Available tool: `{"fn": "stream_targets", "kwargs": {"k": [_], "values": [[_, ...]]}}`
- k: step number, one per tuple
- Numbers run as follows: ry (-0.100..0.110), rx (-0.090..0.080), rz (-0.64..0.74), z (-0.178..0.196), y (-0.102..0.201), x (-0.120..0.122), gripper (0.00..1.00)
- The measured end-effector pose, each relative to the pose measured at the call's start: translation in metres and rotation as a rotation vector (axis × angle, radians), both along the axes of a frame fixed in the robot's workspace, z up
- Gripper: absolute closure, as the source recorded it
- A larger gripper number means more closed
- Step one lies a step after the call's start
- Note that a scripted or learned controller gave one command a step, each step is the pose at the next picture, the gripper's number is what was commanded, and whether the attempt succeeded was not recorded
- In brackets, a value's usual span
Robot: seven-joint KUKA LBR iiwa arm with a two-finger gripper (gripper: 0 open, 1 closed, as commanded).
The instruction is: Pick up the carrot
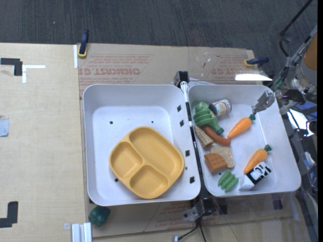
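Two orange carrots with green tops lie in the right bin (282,135). One carrot (240,126) lies at the bin's middle, its green top pointing up and right. The other carrot (256,159) lies lower right, partly on a white box with black marks (258,176). My gripper (263,101) hangs over the bin's upper right part, just above and right of the upper carrot's green end. Nothing shows between its fingers.
The right bin also holds a green leafy toy (204,115), a small can (221,107), a sausage (217,135), bread slices (224,155), a waffle (215,162) and a green vegetable (227,181). A yellow divided plate (146,161) lies in the left bin (96,135). A green toy (99,215) sits outside the bins.
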State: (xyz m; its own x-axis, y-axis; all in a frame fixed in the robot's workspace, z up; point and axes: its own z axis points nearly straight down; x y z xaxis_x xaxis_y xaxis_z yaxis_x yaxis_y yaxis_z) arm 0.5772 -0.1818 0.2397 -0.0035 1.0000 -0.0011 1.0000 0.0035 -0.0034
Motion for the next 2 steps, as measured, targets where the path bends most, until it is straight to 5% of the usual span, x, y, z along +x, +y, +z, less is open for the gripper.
{"fn": "stream_targets", "kwargs": {"k": [1,2], "values": [[-0.003,-0.001,-0.021,-0.1475,0.0157,0.0170,0.00],[-0.003,-0.002,-0.023,-0.1385,0.0147,0.0173,1.00]]}}
